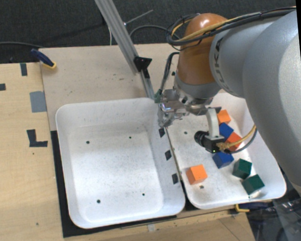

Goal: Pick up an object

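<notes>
1. Pale wood covers the bench (18, 172) on your left, with a few grey tape marks stuck on it.
2. Next you come to the left bin (112, 163). You see its white floor with small dark dots.
3. Look at the wall where the two bins meet. The gripper (166, 116) hangs right over that wall, toward the far end. It looks small and dark there, so you cannot tell if the claw is open or closed. You can see no block in it.
4. Now look in the right bin (216, 193). All the things to pick are here.
   - An orange block (197, 174) lies alone, near the middle wall.
   - A blue block (223, 159) sits just past it.
   - A green block (242, 168) and a second green block (253, 184) sit close together near the front right corner.
   - A few more orange and blue blocks bunch up under the wrist.
5. The grey arm (273, 79) reaches in from the right, over the far part of that bin.
6. The job looks hardly begun, since every block rests on the bin floor. You have yet to move over a block, go down, grab it and lift. The lone orange block looks easiest.
</notes>
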Robot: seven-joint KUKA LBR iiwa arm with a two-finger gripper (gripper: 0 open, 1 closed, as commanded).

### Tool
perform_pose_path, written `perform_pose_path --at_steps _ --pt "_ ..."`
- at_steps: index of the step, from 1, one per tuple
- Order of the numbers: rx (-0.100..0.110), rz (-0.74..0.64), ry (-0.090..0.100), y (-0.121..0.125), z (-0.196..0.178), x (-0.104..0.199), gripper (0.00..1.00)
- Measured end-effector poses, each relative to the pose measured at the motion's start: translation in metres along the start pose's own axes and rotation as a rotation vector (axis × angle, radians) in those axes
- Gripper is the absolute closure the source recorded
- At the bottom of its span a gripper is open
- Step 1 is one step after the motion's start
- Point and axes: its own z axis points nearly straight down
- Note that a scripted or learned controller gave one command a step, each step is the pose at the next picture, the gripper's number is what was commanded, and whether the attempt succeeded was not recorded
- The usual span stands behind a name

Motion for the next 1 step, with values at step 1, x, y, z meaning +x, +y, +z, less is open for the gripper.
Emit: perform_pose_path --at_steps 1 --pt "-0.002 0.0 0.0 0.0149 -0.0203 0.054 1.0"
